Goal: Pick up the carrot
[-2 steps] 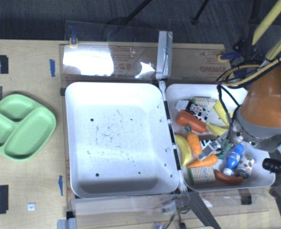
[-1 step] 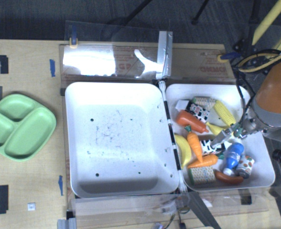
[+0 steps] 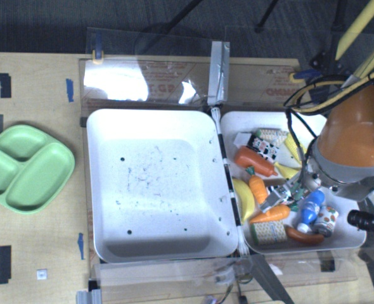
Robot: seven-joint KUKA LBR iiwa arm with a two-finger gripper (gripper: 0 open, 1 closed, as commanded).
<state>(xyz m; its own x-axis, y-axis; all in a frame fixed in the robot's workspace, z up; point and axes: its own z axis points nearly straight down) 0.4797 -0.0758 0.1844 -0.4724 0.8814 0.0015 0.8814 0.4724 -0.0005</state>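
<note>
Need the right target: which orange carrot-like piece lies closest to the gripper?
The carrot lying just below the gripper, above the patterned box; the other orange pieces lie farther up-left.

A light wooden bench [image 3: 35, 246] is seen from above, and two shallow white bins are set on it side by side: the left bin [image 3: 104, 128] and the right bin [image 3: 348, 236]. A green divided plate [image 3: 27, 168] is laid on the bench well left of the bins. Black marks [image 3: 0, 84] and blue tape strips [image 3: 69, 89] are seen on the wood.
</note>
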